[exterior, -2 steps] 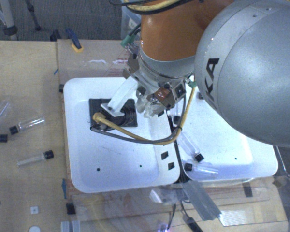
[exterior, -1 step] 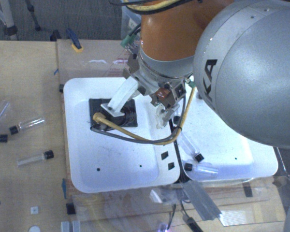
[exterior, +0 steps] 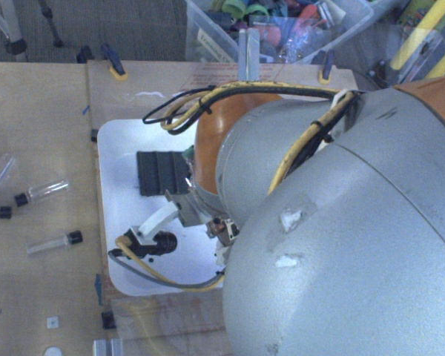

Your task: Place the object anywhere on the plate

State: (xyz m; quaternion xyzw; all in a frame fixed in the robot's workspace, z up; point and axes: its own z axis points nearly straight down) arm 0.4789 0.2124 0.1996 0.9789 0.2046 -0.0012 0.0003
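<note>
Over the right half of the view, the grey arm [exterior: 341,221] bulks large, its orange band [exterior: 226,121] hanging above the right side of a white bin [exterior: 119,162]. The wrist reaches down into that bin, toward the near-right part of its floor. Whether the fingers are wide or narrow cannot be told from this angle.

A black ribbed block [exterior: 162,173] lies flat on the bin floor in the far-left part. It is clear of the left and far walls, and its right edge runs close under the orange band. A small green scrap [exterior: 187,154] shows at the block's far-right corner; what it is cannot be made out.

Left of the bin, on the wooden worktop [exterior: 37,124], clear tubes with black caps lie on their sides. One tube [exterior: 48,191] is farther back, another [exterior: 55,241] is nearer, and both are well apart from the bin. Beyond the bin stands a clear tub [exterior: 211,39] crowded with coloured things. Two blue clamps sit at the far edge of the board under the bin, one [exterior: 115,65] on the left and one [exterior: 325,71] on the right.
</note>
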